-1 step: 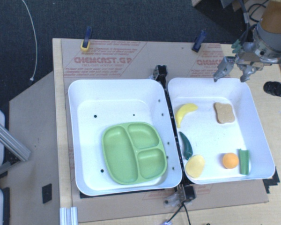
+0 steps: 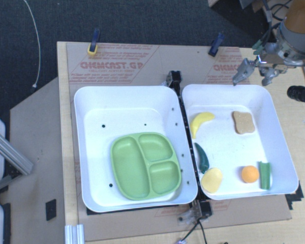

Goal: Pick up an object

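Note:
My gripper (image 2: 255,75) hangs above the far right rim of the right bin (image 2: 229,141), open, with nothing between its fingers. Inside that bin lie a yellow banana (image 2: 201,122), a tan slice of bread (image 2: 243,122), a dark teal piece (image 2: 202,156) along the left wall, a pale yellow round piece (image 2: 211,180), an orange ball (image 2: 250,174) and a green stick (image 2: 265,175). The bread is the object closest to the gripper, below and slightly left of it.
The left bin (image 2: 91,116) holds a green three-compartment tray (image 2: 145,164). Black clips (image 2: 174,78) join the bins at the far and near ends. Blue clamps (image 2: 216,43) sit on the board's far edge. A white cable (image 2: 30,19) curves at upper left.

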Robot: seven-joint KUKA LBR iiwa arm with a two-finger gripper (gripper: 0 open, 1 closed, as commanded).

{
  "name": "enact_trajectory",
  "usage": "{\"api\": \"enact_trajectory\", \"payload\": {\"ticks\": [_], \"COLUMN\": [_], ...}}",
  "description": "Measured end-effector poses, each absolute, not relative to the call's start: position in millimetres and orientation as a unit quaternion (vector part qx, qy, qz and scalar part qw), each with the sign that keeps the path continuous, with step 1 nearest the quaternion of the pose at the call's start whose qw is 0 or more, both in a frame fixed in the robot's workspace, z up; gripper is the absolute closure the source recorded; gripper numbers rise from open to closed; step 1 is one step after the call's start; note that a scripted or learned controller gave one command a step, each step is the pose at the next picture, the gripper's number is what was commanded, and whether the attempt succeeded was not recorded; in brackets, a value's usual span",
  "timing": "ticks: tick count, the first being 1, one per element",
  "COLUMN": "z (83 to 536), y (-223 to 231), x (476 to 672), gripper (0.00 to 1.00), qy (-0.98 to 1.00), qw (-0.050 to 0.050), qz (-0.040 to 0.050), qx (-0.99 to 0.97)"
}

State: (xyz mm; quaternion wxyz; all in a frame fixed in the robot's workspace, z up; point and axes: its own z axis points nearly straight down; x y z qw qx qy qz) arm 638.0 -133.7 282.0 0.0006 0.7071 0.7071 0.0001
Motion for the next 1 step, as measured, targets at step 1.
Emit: {"api": "enact_trajectory", "payload": {"ticks": [1], "z": [219.9], "y": [-136.1], "x": [632.1], "gripper": [0.0], "qy": [0.707], "qw": [-0.003], "qz": [-0.0022], "qx": [0.707]}}
